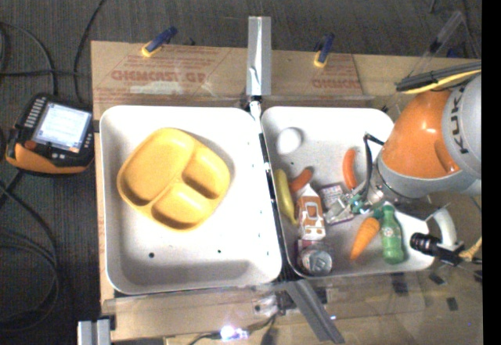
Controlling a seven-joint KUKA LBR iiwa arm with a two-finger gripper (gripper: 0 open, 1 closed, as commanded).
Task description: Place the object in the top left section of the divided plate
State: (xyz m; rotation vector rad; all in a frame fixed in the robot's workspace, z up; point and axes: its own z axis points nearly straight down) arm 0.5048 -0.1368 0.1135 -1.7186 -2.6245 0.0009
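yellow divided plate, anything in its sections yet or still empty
Empty. The yellow divided plate sits in the left bin, and all three of its sections show only bare yellow.

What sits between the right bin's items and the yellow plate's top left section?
Only the two bins' adjoining walls, running down the middle. The yellow plate lies in the left bin with its sections bare. The gripper is low in the right bin, among the carrot and green bottle.

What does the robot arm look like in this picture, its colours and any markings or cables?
The arm is bulky and rounded: a large orange band, then light grey casing with dark letters, partly cut off, at the right. A thin dark cable curves beside the orange part. The end effector is small, metallic, with coloured wires.
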